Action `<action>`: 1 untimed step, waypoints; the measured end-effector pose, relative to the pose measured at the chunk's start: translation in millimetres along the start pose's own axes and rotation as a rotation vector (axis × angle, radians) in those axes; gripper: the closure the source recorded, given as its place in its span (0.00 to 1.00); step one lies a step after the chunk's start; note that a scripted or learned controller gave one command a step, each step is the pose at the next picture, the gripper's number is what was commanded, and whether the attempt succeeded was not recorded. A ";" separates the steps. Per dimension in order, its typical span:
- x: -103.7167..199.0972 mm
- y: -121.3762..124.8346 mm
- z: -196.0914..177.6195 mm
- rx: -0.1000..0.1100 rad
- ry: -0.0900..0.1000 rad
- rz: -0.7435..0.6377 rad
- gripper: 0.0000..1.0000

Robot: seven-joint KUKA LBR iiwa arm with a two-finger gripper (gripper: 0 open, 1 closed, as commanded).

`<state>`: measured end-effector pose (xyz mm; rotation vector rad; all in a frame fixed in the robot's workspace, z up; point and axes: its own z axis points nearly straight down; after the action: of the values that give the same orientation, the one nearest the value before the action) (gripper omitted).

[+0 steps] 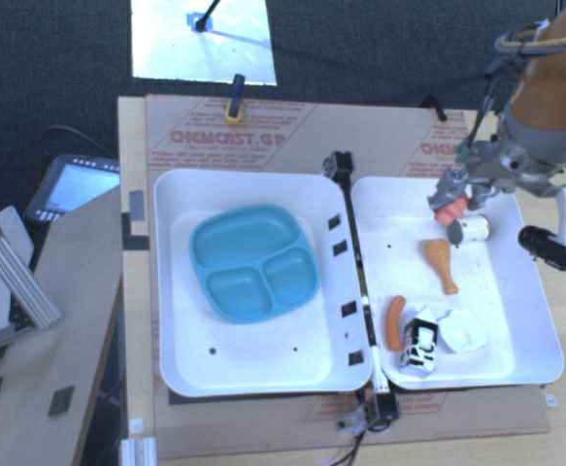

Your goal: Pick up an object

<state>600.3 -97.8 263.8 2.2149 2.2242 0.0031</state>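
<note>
Dark carpet floor, tablet (69,194) at left. Desk (263,124) carries a left bin (176,357) with a blue divided plate (253,262). Right bin (525,357): carrot (394,322), cow-patterned toy (419,344), chicken drumstick (441,261), white cup (463,330) (near front). Jaws (449,202) over an orange-white cylinder (465,227); spread or closed, cannot tell.

My arm (554,66) ran off the top and right edges, so I saw no base. My gripper (454,199) blurred over a small orange thing (446,215), partly hiding it; its fingers were too indistinct to read.
</note>
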 end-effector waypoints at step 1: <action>42.9 -4.1 9.5 0.002 0.001 -0.004 1.00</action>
<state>596.0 -54.9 254.2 2.2129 2.2302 0.0020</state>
